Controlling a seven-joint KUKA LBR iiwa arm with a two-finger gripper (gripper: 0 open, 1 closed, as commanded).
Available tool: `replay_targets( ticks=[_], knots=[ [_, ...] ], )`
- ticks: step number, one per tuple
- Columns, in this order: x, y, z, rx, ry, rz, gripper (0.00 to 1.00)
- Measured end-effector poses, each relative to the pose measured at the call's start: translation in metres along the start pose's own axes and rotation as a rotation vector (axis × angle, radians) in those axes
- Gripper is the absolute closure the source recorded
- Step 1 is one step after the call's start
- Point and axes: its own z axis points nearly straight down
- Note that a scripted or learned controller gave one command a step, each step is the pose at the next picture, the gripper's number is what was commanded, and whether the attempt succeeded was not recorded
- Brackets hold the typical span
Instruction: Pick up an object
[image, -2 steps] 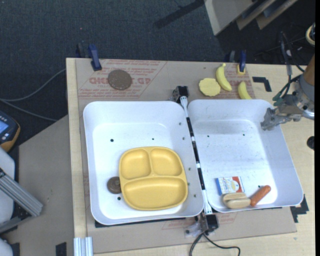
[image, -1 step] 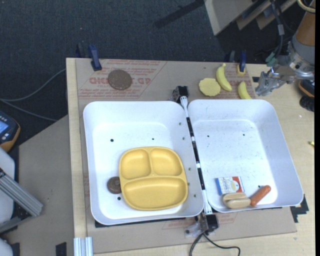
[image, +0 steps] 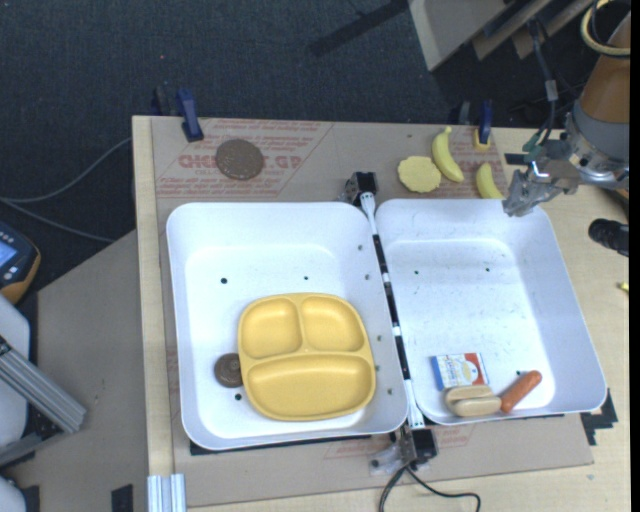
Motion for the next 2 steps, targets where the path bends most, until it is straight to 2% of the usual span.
replay_targets(
  ticks=[1, 2],
  knots=[
    [0.027, -0.006, 0.114, 0.004, 0.002, -0.003, 1.0],
    [0.075, 0.01, 0.028, -0.016, -0.002, -0.007, 1.0]
  ],
)
